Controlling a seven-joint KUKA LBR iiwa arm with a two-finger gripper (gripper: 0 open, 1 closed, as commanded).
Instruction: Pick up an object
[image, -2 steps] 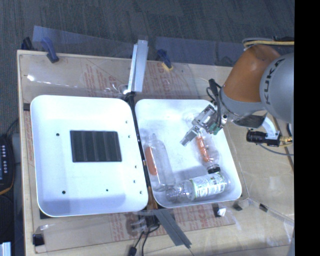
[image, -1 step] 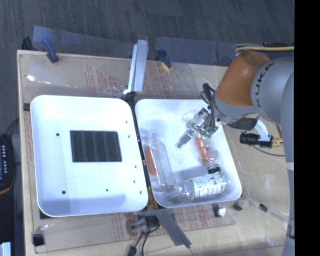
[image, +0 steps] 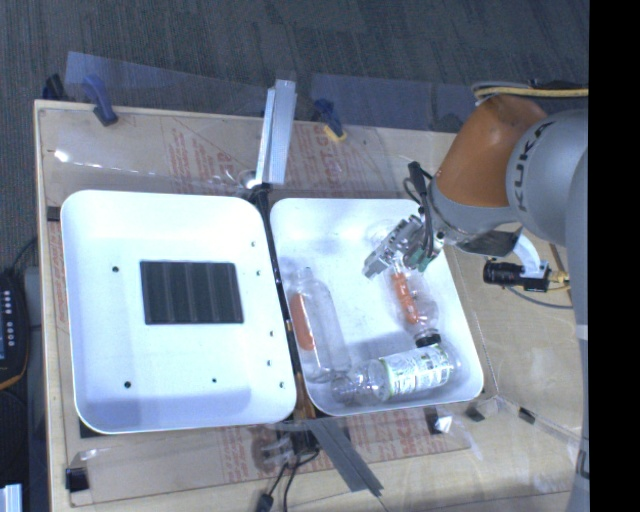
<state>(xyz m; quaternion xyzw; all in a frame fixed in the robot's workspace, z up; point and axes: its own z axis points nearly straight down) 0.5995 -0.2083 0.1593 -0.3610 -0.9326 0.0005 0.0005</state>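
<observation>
Just below the fingers (image: 398, 252), orange-filled clear bottle (image: 412, 300), right bin (image: 330, 222)

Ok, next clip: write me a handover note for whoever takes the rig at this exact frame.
Gripper: low over the upper part of the right bin, just above the small bottle with the orange label. Whether it holds anything cannot be made out.
Things: all three bottles lie in the right bin. A clear bottle with an orange label lies along the left wall; a bottle with a white label and black cap lies along the near wall.
The left bin has a dark ridged panel.
Done: nothing visibly lifted.
Left: grasp one bottle and raise it.
</observation>
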